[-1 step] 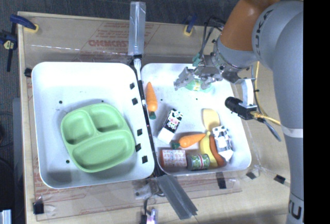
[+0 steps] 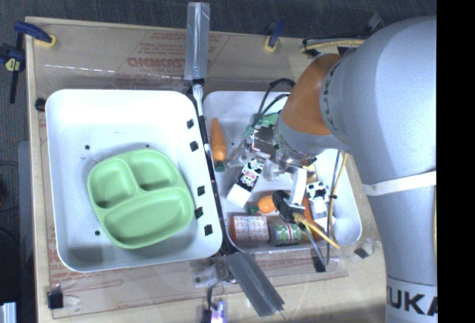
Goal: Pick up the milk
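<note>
The hand (image 2: 261,153) hangs over the milk (image 2: 246,182) in the crowded right bin (image 2: 223,102).

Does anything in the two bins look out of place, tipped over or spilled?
Nothing is spilled. In the right white bin, the small cow-patterned milk carton lies tilted, and the brown-labelled bottle lies on its side along the near wall. The green divided plate sits flat in the left white bin.

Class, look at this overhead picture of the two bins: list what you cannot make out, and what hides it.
- Gripper: open or shut is unclear; the wrist covers it in the camera view.
- Milk carton: print too small to read.
- Right bin: far side hidden under the arm.
- Bottle label: blurred.
</note>
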`<state>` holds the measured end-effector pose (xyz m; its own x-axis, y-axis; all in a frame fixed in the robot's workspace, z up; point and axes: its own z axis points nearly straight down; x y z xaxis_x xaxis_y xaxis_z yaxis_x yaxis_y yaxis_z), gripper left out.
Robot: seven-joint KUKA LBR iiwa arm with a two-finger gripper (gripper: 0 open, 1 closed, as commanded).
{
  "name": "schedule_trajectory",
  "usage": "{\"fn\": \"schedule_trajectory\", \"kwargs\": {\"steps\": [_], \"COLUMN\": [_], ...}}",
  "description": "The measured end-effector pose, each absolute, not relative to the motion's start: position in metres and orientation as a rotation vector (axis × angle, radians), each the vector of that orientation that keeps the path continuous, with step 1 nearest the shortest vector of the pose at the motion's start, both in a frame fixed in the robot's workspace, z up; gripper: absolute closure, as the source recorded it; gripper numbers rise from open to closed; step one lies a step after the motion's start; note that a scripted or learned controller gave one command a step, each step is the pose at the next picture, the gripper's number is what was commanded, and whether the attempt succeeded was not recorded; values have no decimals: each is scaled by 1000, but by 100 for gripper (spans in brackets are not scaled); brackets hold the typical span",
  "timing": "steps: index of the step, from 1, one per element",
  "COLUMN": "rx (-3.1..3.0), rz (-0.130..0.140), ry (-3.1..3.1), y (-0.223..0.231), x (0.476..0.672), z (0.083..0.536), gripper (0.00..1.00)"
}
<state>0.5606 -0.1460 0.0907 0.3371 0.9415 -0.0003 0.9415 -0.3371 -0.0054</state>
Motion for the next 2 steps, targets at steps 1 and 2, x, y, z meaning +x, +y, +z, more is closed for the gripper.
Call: {"fn": "schedule_trajectory", "kwargs": {"steps": [1, 2], "rx": [-2561, -2517], "rz": [5, 2], "ry": [-1811, -1875], "y": [-145, -44], "x": [561, 536], "z": [101, 216], "gripper": [100, 100]}}
